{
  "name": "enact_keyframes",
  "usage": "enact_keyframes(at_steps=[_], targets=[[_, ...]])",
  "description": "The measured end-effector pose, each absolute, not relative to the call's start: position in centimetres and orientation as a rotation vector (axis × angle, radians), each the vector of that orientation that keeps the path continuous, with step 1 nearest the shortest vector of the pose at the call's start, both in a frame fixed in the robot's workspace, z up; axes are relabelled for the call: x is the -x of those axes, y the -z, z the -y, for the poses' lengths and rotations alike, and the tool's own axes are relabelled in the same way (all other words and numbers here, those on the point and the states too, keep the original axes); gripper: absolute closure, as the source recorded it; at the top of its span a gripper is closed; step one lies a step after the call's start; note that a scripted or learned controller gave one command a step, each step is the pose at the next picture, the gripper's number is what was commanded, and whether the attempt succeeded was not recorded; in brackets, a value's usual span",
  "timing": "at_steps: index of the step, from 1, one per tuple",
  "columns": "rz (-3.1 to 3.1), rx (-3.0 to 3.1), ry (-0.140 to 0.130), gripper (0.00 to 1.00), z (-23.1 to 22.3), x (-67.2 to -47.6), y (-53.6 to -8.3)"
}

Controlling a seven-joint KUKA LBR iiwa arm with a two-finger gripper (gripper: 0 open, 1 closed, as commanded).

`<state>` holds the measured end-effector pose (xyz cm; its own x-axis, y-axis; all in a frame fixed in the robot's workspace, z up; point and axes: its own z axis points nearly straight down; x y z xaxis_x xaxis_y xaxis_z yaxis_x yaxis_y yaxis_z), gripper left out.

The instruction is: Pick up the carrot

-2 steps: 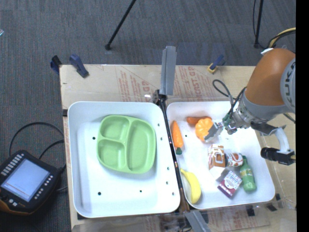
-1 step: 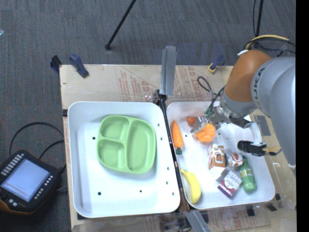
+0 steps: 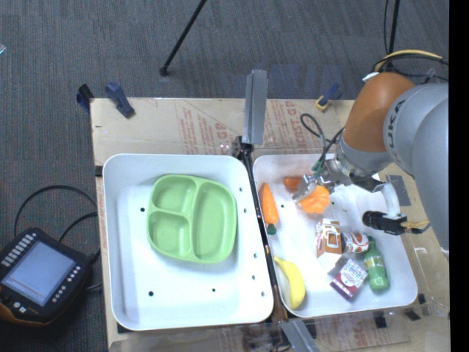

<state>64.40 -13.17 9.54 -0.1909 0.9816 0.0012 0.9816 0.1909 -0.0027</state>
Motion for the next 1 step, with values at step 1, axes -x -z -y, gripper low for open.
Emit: enact_keyframes(at_steps=[1], targets=[[2.422, 1.996, -0.002, 1.00, 13.20, -64.41, -10.45]])
